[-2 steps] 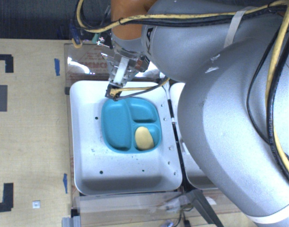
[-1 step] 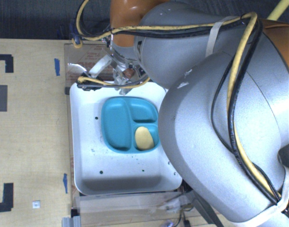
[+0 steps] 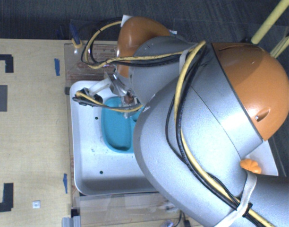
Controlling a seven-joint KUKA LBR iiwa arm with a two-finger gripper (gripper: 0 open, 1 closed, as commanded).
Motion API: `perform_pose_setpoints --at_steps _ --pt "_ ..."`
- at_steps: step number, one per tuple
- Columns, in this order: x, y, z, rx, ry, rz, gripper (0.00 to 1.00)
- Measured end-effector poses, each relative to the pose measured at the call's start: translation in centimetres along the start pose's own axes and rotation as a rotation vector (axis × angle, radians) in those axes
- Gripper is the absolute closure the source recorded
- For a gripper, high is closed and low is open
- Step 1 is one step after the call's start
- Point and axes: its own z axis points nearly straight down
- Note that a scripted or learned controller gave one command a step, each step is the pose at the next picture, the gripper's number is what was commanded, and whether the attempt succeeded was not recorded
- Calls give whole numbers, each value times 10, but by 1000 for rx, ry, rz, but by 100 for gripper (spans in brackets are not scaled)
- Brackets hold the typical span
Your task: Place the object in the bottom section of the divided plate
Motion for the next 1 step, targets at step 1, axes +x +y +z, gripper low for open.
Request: perform_pose_setpoints --at_steps 1 --pt "-10 -18 17 -5 5 103 100"
